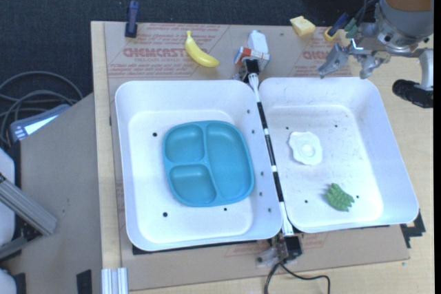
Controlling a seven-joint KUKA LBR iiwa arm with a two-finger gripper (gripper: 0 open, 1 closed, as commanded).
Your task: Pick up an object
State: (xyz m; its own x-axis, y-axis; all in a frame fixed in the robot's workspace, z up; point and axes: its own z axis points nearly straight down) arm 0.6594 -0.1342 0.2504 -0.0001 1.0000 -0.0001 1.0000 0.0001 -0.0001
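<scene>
Fingers spread apart, nothing between them: the gripper (349,64) hangs unloaded over the back rim of the right bin (386,122), near its far corner, with the grey arm and orange band rising out of frame behind it.

Candidate objects in the right bin: a fried-egg toy (305,148) lying flat near the bin's middle, and a small green leafy piece (340,197) toward the front, apart from the egg. Both rest on the bin floor, well apart from the gripper.

Left bin (138,113) holds a blue divided plate (207,163), flat. On the bench behind the bins: a banana (199,51), a yellow block (302,25).

Assessment: no pick made. Approach, descent, closure and lift all appear outstanding; the egg looks the nearer target, though its flat profile may resist a pinch
</scene>
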